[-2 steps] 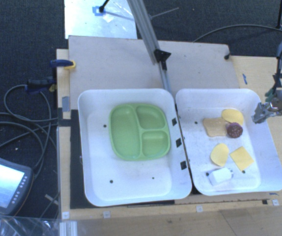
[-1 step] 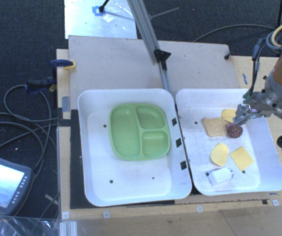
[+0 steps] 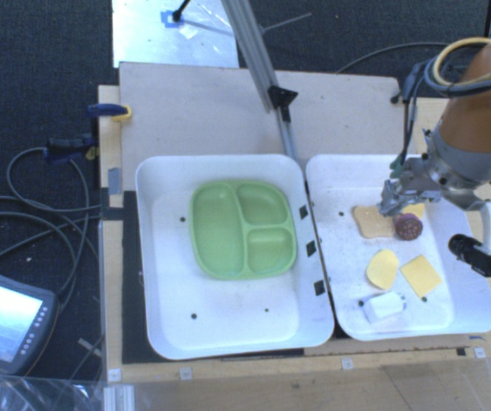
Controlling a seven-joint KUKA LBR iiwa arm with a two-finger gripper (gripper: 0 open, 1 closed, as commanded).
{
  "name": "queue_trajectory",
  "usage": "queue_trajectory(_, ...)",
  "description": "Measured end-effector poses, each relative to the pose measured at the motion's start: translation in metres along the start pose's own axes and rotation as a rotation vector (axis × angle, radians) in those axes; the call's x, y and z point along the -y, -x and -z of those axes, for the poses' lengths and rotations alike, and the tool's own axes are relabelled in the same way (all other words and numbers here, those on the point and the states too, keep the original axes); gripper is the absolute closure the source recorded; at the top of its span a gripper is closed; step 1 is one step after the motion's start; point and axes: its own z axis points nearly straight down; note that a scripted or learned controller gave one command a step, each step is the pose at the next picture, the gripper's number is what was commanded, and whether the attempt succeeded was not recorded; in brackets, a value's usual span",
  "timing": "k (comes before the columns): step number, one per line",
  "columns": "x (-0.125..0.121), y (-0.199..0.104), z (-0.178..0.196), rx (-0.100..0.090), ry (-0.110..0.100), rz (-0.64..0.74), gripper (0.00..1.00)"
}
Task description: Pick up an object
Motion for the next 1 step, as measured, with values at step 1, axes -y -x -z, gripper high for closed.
queue_trajectory(1,-0.0026,-0.0536,-0.0104,0.0,0.0,0.001,1.0)
